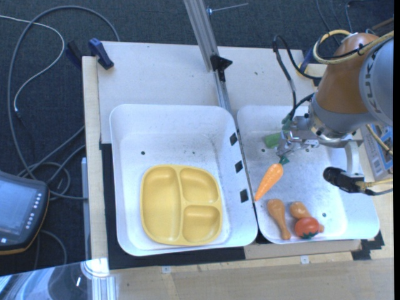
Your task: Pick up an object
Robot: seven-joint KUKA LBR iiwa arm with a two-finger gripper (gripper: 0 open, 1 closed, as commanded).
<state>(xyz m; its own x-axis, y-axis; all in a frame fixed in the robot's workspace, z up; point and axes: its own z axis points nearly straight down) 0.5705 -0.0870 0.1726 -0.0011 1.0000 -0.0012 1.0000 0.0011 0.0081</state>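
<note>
The gripper (289, 150) hangs low in the right bin (350, 227), right at the carrot's (269, 180) green top — can't tell its state. A drumstick (279, 217) and tomato (307, 227) sit nearby — yellow tray (181, 203) in the left bin (125, 167).

An orange carrot (269, 180) with a green top lies slanted in the right bin (362, 214). Near the bin's front edge lie a tan drumstick (279, 217) and a red tomato (307, 227), with a small brown piece (297, 209) touching the tomato.
</note>
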